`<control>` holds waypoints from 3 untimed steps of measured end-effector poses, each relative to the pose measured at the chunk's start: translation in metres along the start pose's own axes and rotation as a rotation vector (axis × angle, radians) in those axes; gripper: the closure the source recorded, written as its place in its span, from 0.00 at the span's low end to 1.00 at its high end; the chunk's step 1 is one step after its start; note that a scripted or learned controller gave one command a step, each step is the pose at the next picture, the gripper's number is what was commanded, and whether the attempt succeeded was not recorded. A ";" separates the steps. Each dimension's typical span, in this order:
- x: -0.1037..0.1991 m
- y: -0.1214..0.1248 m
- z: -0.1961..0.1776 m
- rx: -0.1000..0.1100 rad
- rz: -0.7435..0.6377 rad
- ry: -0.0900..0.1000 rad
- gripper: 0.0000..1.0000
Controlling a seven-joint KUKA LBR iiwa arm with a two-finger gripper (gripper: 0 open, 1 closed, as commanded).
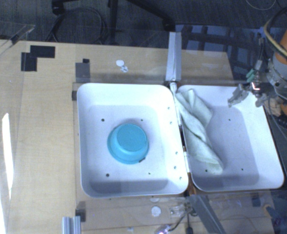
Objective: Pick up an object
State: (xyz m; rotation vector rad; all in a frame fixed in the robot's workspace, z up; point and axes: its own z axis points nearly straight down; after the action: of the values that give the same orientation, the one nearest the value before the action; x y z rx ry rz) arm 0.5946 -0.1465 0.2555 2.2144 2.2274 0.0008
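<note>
A round blue bowl [128,143] lies upside down in the middle of the left bin [92,101]. A pale crumpled cloth [197,128] stretches along the left wall of the right bin [260,150], from the back corner toward the front. My gripper [246,98] hangs over the right bin's back right corner, well to the right of the cloth. Its two fingers [234,97] stand spread apart and open, with nothing between them.
A metal post [174,57] rises behind the divider between the bins. The wooden bench [36,130] extends to the left. Cables and the arm's body [285,67] crowd the right edge beside the right bin.
</note>
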 end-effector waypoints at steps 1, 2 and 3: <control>-0.014 0.040 -0.006 -0.004 0.064 -0.001 0.00; -0.012 0.041 -0.018 -0.008 0.055 -0.003 1.00; -0.036 0.075 -0.017 -0.003 0.030 -0.002 1.00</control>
State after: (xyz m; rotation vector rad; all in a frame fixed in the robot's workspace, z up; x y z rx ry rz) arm 0.6698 -0.1823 0.2722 2.2445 2.1916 0.0016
